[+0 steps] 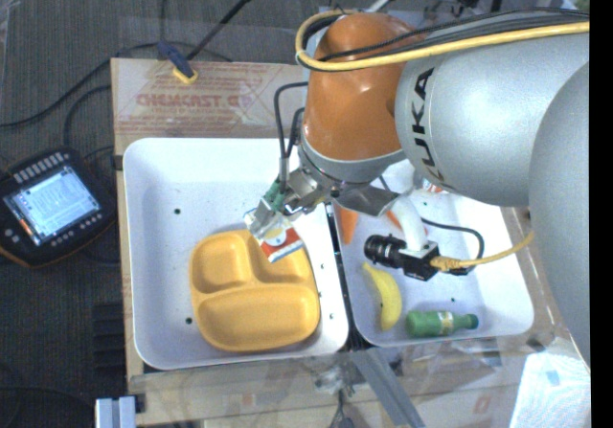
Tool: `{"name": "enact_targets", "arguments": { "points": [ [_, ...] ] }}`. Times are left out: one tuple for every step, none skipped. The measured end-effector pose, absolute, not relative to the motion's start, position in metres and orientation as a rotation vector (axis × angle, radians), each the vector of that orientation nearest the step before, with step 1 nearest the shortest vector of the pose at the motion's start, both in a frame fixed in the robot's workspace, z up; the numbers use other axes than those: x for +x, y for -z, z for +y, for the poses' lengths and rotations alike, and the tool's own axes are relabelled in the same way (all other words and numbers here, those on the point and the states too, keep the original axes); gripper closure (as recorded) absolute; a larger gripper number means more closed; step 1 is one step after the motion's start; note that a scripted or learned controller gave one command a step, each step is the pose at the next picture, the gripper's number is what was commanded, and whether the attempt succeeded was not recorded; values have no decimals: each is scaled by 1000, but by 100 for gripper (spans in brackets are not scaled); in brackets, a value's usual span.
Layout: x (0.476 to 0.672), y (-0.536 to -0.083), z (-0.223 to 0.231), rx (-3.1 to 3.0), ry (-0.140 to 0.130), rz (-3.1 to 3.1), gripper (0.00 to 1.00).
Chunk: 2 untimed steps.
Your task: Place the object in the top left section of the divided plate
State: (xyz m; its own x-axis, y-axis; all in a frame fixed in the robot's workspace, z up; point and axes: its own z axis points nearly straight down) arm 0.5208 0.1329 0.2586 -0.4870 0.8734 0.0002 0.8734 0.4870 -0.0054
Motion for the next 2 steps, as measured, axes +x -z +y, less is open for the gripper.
{"name": "enact_targets", "arguments": {
  "points": [
    [521,-259,133,-1590,-7,-2706,0],
    [483,-217,213,-1690,-9,-2643,0]
  ]
}}
